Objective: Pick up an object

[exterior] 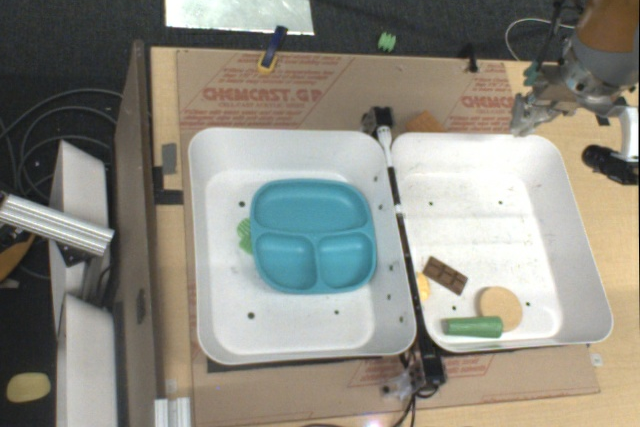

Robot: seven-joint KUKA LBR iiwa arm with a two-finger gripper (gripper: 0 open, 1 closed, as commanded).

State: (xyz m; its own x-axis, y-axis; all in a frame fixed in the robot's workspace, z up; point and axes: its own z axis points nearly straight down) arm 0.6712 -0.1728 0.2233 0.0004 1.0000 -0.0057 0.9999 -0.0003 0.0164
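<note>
In the right bin [560,215] lie a brown chocolate bar [445,275], a round tan cookie [501,304] and a green cylinder [473,325], all near its front edge. A small yellow piece [423,288] peeks out by the divider. The left bin [215,245] holds a blue divided plate [312,235] with a green bit [243,235] at its left edge. My gripper [527,113] hangs at the upper right, above the right bin's far corner and well away from the objects.
An orange object [425,122] lies behind the bins on the cardboard sheet [300,85]. Cables [50,130] and a metal bar [55,223] lie at the left. A black clamp [380,122] sits at the bins' far junction.
</note>
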